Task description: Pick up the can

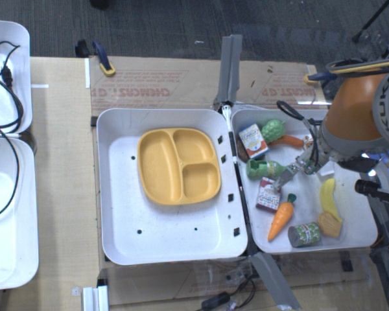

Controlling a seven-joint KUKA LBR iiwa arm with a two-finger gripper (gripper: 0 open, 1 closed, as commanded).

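- Camera view, edges first: I see two white bins side by side on my bench, the left bin (117, 238) and the right bin (360, 235), meeting at a shared wall near the middle of the frame.
- The left bin carries one yellow divided plate (179, 165) with three compartments, set toward the bin's upper half; bare white floor runs along its lower and left sides, the widest open room on the bench.
- The right bin is crowded along its upper and left parts; its barest floor lies in the middle, between the banana and the box.
- My arm's orange band (353, 109) hangs over the right bin's upper right corner, and the gripper (292, 173) reaches down and left over the bin's middle.
- Fingers: they point toward the green bottle (264, 169) and end right at it, above the purple box (268, 195); I cannot tell how far they are spread, nor whether they touch anything.
- The can (305, 234), green-labelled and lying on its side, rests near the right bin's lower edge, between the lower carrot (281, 219) and a tan bread piece (330, 225), well apart from the gripper.
- Count in the right bin: one can, two carrots (the second carrot (289, 142) near the top), one banana (328, 198), one green vegetable (273, 130), one small carton (253, 140), one bottle, one box, one bread piece.
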